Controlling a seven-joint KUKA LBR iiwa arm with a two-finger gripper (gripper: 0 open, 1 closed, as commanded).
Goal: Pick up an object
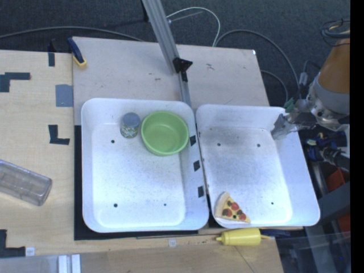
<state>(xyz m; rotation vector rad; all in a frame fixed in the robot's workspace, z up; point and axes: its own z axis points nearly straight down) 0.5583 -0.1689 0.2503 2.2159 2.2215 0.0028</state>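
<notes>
1. In the left bin, a small grey-lidded jar stands just beside a green bowl, both near its far wall.
2. In the right bin, a toy pizza slice lies at the near left corner, tip toward the far-left, crust toward the near-right.
3. A yellow bottle lies on the worktop just beyond the bin's near rim.
4. The hand hovers over the right bin's far right corner, well apart from the slice; its grip cannot be made out.

One camera sits high above the bench and looks down at a slant on both white bins.

Green bowl glossy plastic; bench matt wood
</notes>
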